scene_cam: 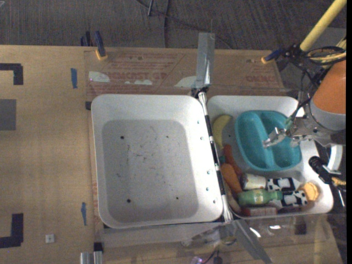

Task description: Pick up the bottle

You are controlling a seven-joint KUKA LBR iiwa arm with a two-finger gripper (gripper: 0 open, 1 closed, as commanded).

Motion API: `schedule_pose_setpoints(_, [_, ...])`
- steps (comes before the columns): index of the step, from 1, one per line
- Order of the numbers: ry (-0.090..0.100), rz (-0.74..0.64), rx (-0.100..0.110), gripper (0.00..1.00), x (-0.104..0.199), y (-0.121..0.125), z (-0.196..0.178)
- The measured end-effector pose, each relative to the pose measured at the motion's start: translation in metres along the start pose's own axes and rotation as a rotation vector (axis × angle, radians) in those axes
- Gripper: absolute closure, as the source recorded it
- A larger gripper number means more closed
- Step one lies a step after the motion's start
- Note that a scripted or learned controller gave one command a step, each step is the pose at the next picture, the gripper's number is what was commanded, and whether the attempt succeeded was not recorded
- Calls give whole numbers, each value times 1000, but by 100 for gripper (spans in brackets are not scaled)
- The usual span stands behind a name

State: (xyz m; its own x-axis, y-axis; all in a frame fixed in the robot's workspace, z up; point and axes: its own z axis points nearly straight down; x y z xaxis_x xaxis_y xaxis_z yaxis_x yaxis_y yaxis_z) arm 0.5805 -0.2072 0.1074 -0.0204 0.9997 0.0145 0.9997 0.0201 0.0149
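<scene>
Far to the gripper's left, the bench (44, 147) is bare light wood marked with dark blocky shapes at its edge and a few short strips of blue tape (73, 78). Beyond the bench's far edge lies dark grey carpet (66, 10) crossed by loose black cables (154, 4). Nearer, still well left of the gripper, the left bin (104, 114) sits with its floor speckled and scuffed. A flattened sheet of cardboard (143, 70) lies behind both bins, and a grey metal bracket (204, 59) stands at the seam between them.

Just left of the gripper in the right bin (220, 106), a yellow banana (220, 130) lies along the wall, with an orange carrot-like piece (231, 177) below it. The gripper (274, 138) hangs over a teal divided tray (258, 142), nothing between its metal fingers, though whether they are spread or closed cannot be told. Below the gripper, near the bin's front wall, the green bottle (263, 197) lies on its side, well apart from the gripper, with a black-and-white cow-patterned object (286, 185) just beside it and a small orange-yellow item (311, 190) to the right. The arm's orange band (333, 89) shows at the right, near a yellow pole (324, 18).
</scene>
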Motion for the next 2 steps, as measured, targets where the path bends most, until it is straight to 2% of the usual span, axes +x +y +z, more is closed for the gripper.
schedule_pose_setpoints(1, [10,5,25,0,-5,14,9])
schedule_pose_setpoints(2, [30,-11,34,100,9,17,2])
